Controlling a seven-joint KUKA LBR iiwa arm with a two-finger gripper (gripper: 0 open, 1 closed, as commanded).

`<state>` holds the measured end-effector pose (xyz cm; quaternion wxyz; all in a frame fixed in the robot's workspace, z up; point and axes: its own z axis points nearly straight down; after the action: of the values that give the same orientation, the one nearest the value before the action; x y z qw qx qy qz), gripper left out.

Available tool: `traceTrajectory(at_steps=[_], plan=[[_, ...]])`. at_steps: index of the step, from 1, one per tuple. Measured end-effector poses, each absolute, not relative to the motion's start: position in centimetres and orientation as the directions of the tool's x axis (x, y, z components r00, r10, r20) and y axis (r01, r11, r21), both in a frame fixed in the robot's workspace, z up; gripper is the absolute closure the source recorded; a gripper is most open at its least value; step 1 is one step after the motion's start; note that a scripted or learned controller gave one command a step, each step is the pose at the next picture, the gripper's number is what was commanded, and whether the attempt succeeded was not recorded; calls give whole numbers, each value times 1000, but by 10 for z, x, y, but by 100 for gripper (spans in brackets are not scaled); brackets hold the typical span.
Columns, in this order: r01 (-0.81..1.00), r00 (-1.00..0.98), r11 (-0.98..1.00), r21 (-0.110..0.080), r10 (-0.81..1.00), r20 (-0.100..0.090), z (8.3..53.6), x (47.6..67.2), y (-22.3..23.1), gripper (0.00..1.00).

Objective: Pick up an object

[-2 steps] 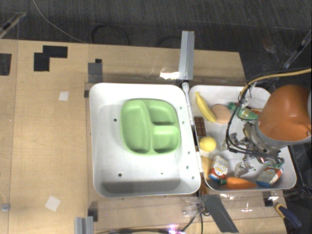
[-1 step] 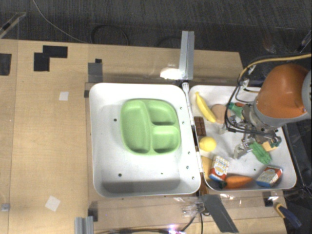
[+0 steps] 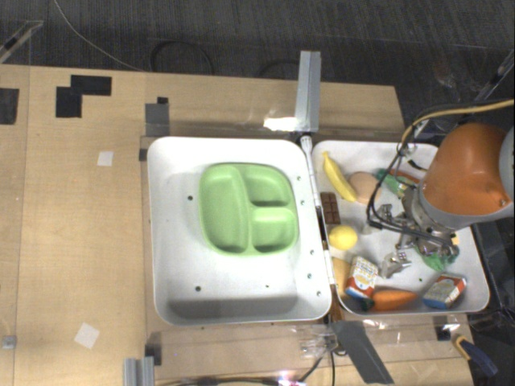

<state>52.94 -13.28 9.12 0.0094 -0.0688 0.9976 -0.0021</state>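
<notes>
Two white bins side by side on a wooden bench. Left bin holds a green divided tray, upside or bowl-side cannot be told for certain; it sits a little toward the bin's far half, three compartments visible.

Right bin holds the loose objects. Banana lies along the far-left part, tilted, near the bin's left wall. Just beside it to the right, a pale egg-like object, touching or nearly touching the banana. Brown chocolate bar lies against the left wall, below the banana. Lemon sits just beside the bar's near end. Along the near wall: a small carton with red and white print, a carrot lying flat just beside it, and a can with blue and red label at the near-right corner.

Arm enters from the right; its orange band hangs over the right half of the right bin, with cables looped around the wrist. Gripper points down into the bin's middle, above bare floor between the lemon and the can, near the carton and carrot but apart from both. Fingers: metal parts are cluttered and small, so open or closed cannot be told. Nothing is seen between them. A green item shows partly under the wrist, identity unclear.
</notes>
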Motion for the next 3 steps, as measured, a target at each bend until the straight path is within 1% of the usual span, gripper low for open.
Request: traceTrajectory(at_steps=[1,2,3], plan=[[-98,-995,995,-4,-98,-14,89,606,-177,0],[-75,-997,997,0,-75,-14,90,595,-86,0],[-78,-997,997,-2,-78,-17,91,567,-82,0]])
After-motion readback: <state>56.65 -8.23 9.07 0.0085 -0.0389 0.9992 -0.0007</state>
